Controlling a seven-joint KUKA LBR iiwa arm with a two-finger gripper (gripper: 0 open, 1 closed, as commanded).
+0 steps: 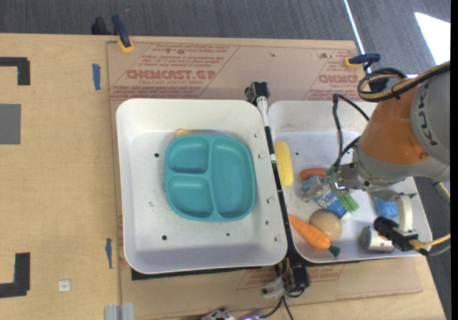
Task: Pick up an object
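Objects in the right bin (pixel 315 112): one corn cob (pixel 283 162), one carrot (pixel 310 233); tool (pixel 330 184) grip state unclear.

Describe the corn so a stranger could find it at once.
Look in the right bin, along its left wall next to the divider. The corn lies there lengthwise, apart from the toys clustered further right. It is the one pale yellow piece; the carrot below is orange.

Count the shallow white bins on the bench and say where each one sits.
2. The left shallow white bin holds a teal plastic divided plate. The right shallow white bin beside it holds small toy items, with the grey and orange arm reaching in.
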